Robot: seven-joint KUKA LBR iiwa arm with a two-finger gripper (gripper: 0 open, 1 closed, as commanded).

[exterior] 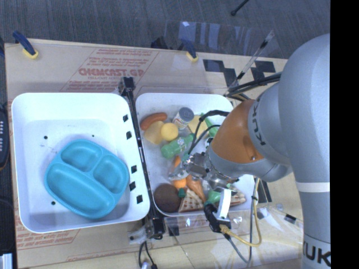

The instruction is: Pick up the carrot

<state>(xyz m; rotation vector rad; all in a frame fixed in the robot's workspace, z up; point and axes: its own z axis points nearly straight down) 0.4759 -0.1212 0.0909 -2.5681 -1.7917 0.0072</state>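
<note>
A: Looking down on two shallow white plastic bins (22,150), side by side on brown printed cardboard (106,66). Left bin: one glossy turquoise plastic divided plate (87,177), rounded, three compartments.

B: Right bin?

A: Crowded with smooth toy food. Top row: reddish-brown sausage-shaped piece (153,120), round yellow lemon-like ball (169,131), small grey-capped cylindrical jar (183,117). Below: green lumpy vegetable piece (171,148). Lower left corner: dark brown matte dome (166,197), touching a tan waffle-textured wedge (192,203).

B: Location of the tapered orange plastic carrot (179,184)?

A: Lower middle of the right bin, just beside the brown dome, partly covered by the tool. Exact outline hard to tell; several orange pieces close together there.

B: Position of the metal two-finger gripper (196,170)?

A: Low over the lower half of the right bin, directly above the orange pieces, under the smooth orange wrist band (238,139) and bulky grey curved arm housing (297,111). Finger spread: cannot tell, hidden by the wrist. Nothing visibly held between them.
</note>
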